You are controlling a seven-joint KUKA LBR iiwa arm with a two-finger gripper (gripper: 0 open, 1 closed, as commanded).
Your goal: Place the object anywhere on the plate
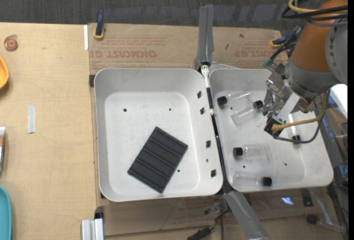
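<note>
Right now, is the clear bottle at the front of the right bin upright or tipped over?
Tipped over: the clear bottle lies on its side by the right bin's front wall, black cap pointing to the view's right.

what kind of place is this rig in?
Probably a robotics research bench: robot arm over two white bins, cardboard sheet underneath, loose cables.

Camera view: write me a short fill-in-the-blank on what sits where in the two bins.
1. One white bin holds the dark ribbed plate; it is on the view's ____.
2. The other white bin, holding clear bottles with black caps, is on the view's ____.
3. The tool hangs over the bin that holds the ____.

Missing words: left; right; bottles.
</note>
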